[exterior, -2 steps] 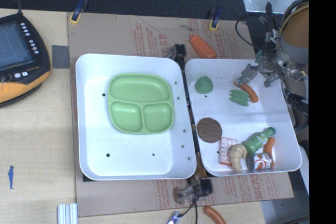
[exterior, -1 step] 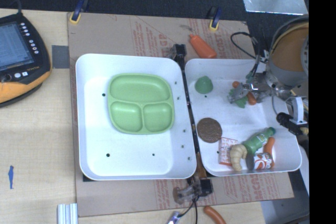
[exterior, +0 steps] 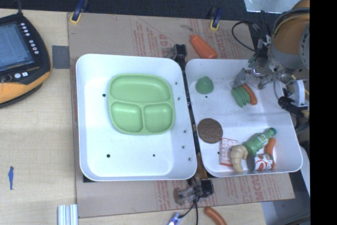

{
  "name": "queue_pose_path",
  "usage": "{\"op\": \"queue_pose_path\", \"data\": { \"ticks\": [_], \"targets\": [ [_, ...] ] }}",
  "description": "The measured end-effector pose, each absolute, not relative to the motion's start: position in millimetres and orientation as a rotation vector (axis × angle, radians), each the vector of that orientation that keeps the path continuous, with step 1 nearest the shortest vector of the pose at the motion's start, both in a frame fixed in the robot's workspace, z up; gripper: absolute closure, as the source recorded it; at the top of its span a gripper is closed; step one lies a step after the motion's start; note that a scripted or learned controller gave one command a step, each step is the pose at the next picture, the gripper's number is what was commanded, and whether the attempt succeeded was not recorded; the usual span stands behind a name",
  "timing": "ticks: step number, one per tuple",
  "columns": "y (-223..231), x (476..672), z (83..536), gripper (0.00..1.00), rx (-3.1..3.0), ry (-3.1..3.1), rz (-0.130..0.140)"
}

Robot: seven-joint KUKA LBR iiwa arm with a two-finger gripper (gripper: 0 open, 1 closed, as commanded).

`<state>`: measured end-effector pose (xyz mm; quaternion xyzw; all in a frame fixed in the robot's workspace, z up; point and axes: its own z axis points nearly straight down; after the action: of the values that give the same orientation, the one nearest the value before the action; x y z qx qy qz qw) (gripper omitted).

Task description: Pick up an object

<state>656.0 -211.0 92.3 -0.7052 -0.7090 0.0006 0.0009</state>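
Just above green ribbed toy (exterior: 241, 96) — tool (exterior: 253, 77); right bin (exterior: 295, 134)

Red printing runs along the edges of the brown cardboard sheet (exterior: 142, 34) under the two bins, but the letters are too small and blurred to read. The white packet (exterior: 227, 148) in the right bin carries red marks, likewise illegible. The handheld controller's screen (exterior: 11, 50) shows unreadable lines.
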Motion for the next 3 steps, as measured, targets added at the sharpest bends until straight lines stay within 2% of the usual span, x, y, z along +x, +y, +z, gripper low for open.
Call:
{"op": "queue_pose_path", "data": {
  "ticks": [1,2,3],
  "targets": [
    [-169,607.8,117,0.00,-2.214,-2.226,0.005],
    [-201,635.6,171,0.00,-2.218,-2.224,0.002],
    [-185,626.1,91,0.00,-2.213,-2.225,0.006]
  ]
}}
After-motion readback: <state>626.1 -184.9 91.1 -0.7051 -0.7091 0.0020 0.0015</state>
